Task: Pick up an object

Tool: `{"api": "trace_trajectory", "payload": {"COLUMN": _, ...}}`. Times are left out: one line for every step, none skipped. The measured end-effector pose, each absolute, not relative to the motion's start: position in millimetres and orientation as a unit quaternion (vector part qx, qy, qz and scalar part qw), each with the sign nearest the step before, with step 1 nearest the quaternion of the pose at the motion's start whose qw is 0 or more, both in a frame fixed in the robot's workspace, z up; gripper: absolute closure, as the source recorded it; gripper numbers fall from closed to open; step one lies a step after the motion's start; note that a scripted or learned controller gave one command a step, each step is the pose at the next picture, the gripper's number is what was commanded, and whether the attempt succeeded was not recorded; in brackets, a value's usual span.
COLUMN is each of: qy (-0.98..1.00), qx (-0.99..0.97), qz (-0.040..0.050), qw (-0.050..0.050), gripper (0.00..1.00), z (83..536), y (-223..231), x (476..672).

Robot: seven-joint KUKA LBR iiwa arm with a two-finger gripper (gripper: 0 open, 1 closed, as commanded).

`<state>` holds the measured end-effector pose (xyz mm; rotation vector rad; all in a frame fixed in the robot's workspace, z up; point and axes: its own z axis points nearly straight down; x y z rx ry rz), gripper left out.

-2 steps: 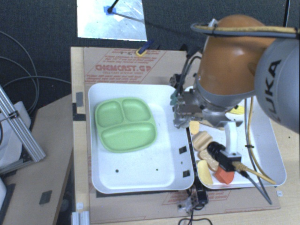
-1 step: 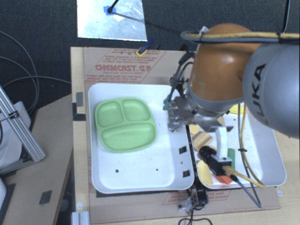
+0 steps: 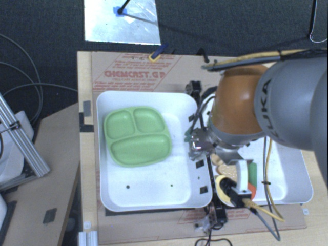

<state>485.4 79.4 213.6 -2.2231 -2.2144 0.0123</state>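
Objects in the right-hand shallow white bin (image 3: 300, 183) lie crowded under the robot's wrist: a small green-and-orange item with a white part (image 3: 250, 178), a round yellow ring-like piece (image 3: 224, 187) and a pale tan lump (image 3: 228, 169), all at the bin's left end and partly hidden, so their exact shapes cannot be made out. The hand (image 3: 197, 148) sits low at the divide between the two bins, just above and to the left of that cluster, near it but with no item seen between its fingers; whether those fingers are apart or together cannot be told, since the metal parts blur into cables and brackets. The grey arm (image 3: 297, 104) with its orange band (image 3: 238, 104) reaches in from the right and covers much of the right bin. One light green plastic plate with three compartments (image 3: 137, 136) lies flat in the upper left part of the left-hand shallow white bin (image 3: 154, 188), well apart from the hand, with two small dark specks on the bare floor below it. Count: two bins side by side on the cardboard-topped bench (image 3: 134, 68), one green plate, at least three small items in the right bin. A silvery square sheet (image 3: 120, 13) lies on the dark floor beyond the bench.
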Motion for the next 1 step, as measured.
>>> {"api": "trace_trajectory", "payload": {"qy": -0.709, "qx": -0.705, "qz": -0.0046, "qw": -0.003, "gripper": 1.00, "z": 306.4, "y": 91.9, "x": 488.0}}
